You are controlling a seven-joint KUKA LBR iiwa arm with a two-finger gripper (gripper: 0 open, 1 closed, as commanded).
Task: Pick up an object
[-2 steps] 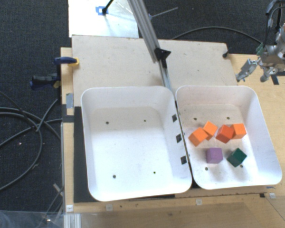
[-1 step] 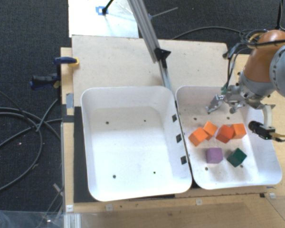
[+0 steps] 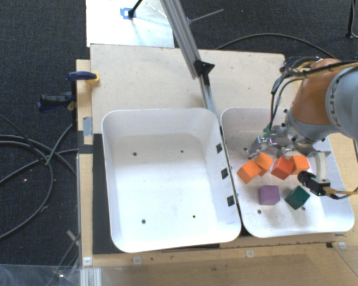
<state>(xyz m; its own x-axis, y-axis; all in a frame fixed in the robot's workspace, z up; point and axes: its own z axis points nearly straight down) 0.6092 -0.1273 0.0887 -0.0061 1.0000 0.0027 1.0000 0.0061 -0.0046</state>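
Nearest the camera, along the front edge of the bench (image 3: 167,252), stand my two white bins side by side. The left bin (image 3: 116,177) shows its bare floor with a few small dark dots. The right bin (image 3: 340,219) holds all the blocks.

Closest to the front of that right bin lie a dark green block (image 3: 297,198) and, just to its left, a purple block (image 3: 269,195); the two are near but apart. Behind them sits a cluster of orange pieces: an orange block (image 3: 249,171) at the left, a smaller orange block (image 3: 264,160) touching its upper right corner, a red-orange block (image 3: 283,167) beside that, and another orange block (image 3: 301,162) at the right.

My gripper (image 3: 273,143) is down inside the right bin, directly behind and above this orange cluster. Whether my jaws are spread or closed I cannot tell; the metal parts blur together against the white wall. No block is seen between them.

My grey arm with its orange band (image 3: 313,100) comes in from the right. Farther back, a pale board (image 3: 149,76) covers the bench, a slanted metal pole (image 3: 185,34) crosses it, and a blue clamp (image 3: 77,76) grips the left edge.
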